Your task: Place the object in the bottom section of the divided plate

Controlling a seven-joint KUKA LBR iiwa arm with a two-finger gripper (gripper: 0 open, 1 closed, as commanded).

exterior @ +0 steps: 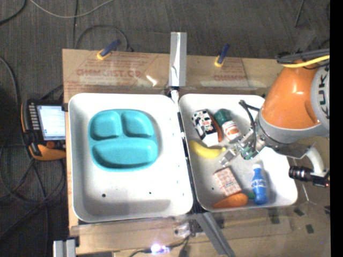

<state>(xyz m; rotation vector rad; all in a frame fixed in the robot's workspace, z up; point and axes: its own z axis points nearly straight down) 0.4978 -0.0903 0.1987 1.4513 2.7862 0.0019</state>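
Note:
A teal divided plate [124, 139] lies in the left bin [86, 197], with two small sections at the top and one wide section at the bottom; all its sections are bare. My gripper [242, 150] hangs over the middle of the right bin [284, 197], reaching in from the right. It is just right of a yellow banana [206, 151] and above a pink-and-white packet [226, 180]. I see nothing held between its fingers.
The right bin also holds a black-and-white carton [203, 123], a green-topped jar with a red-and-white label [227, 125], a blue bottle [259, 184] and an orange carrot [231, 201]. A teach pendant [45, 128] lies left of the bench.

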